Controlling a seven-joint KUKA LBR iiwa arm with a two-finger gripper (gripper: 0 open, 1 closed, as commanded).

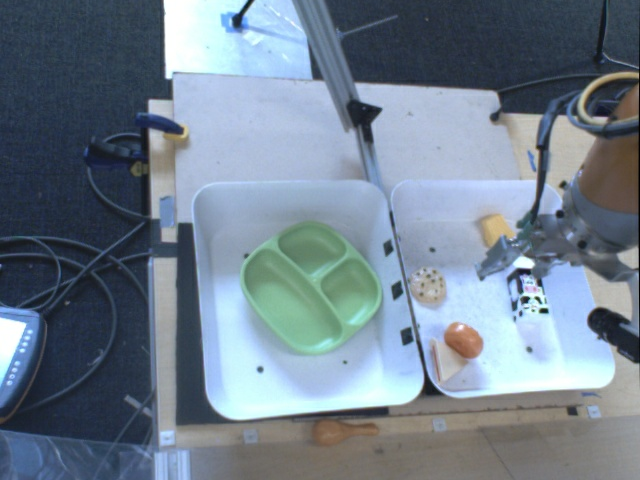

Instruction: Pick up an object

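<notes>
Egg (pixel 463 340), smooth, round and orange, sits near the right bin's (pixel 590 368) front by a tan wedge (pixel 443 361), then a speckled cookie (pixel 428 286), then the gripper (pixel 520 258), grip unclear, then a yellow block (pixel 494 229).

Right bin (pixel 590 368): yellow block (pixel 493 229), cookie (pixel 428 286), orange ball (pixel 463 340), black-white carton (pixel 528 296).

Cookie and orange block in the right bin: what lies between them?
Nothing: in the camera view, bare white bin floor separates the cookie from the orange block.
</notes>
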